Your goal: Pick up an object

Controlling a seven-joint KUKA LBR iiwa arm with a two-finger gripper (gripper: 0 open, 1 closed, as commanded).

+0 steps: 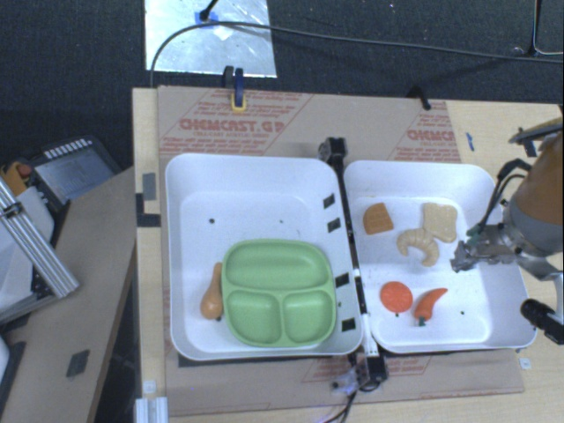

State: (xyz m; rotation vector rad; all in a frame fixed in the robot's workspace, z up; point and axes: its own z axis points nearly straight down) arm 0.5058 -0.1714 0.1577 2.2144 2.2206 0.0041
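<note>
We note green divided plate (280,291) nearest, left bin; jaws (464,258) poised over right bin near croissant (419,244), state unclear, likely approaching.

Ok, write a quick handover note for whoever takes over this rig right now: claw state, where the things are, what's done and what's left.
Claw: low over the right bin, near its right wall, nothing visibly held.
Right bin holds: orange bread piece, pale slice, croissant, red tomato, red chili pepper.
Left bin holds: green divided plate, with a tan gourd-shaped piece beside its left edge.
Done: arm is over the right bin; nothing lifted yet.
Left: pick one object; the croissant and pale slice lie closest to the claw.
</note>
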